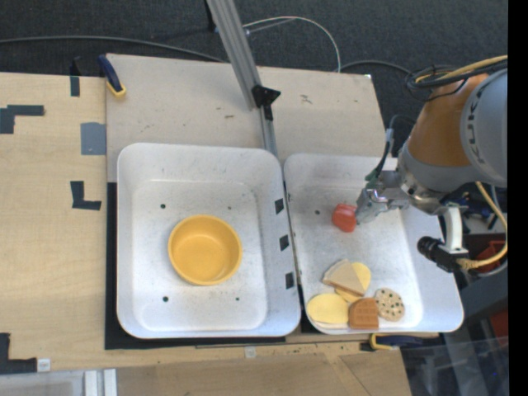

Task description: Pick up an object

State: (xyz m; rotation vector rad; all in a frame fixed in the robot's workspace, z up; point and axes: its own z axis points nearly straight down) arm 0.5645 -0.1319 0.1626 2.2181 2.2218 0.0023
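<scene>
The gripper [367,209] is low in the right bin [307,180], and its tip touches or almost touches a small red thing [345,217]. The fingers are a dark blur, so I cannot tell if they are spread, pressed together, or pinching the red thing. The red thing sits at nine o'clock from the gripper tip. It is small, round-ish and bright red, maybe a toy tomato or strawberry.

Behind the gripper, the grey arm [495,130] with its orange band [441,126] comes in from three o'clock.

At six o'clock from the red thing lies a heap of toy food: a tan wedge [348,277], a yellow disc [328,309], a brown square piece [363,313] and a spotted cookie [389,304].

The left bin [140,172] holds a yellow bowl [205,249], standing upright, well apart from the gripper at nine o'clock.

I can read no words or labels on any of these things.
</scene>
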